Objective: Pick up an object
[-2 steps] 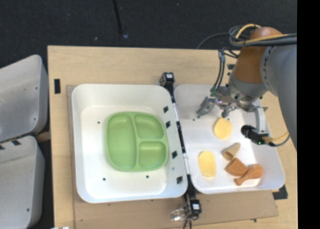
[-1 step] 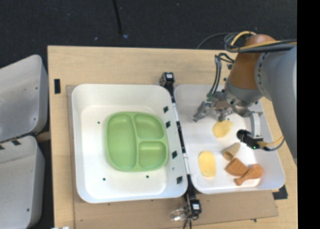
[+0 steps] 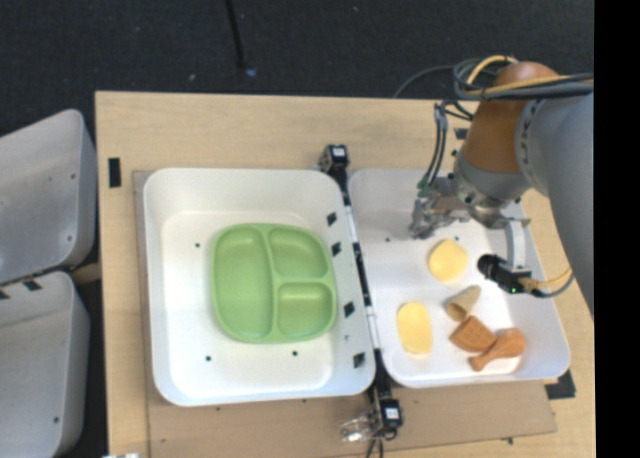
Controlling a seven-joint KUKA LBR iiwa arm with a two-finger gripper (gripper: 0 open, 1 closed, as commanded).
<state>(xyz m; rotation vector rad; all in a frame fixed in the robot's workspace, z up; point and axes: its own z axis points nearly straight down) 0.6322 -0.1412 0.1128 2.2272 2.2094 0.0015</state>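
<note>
yellow piece [image 3: 448, 260] just below gripper [image 3: 432, 218]

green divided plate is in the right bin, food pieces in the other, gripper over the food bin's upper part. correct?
Not quite. The camera view shows the green divided plate in the left bin. The food pieces lie in the right bin, and the gripper is over that bin's upper part, as you said.

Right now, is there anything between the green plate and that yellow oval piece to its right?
In the camera view, just the bins' adjoining walls with their black clips lie between the green plate and the yellow oval; otherwise bare white bin floor.
</note>
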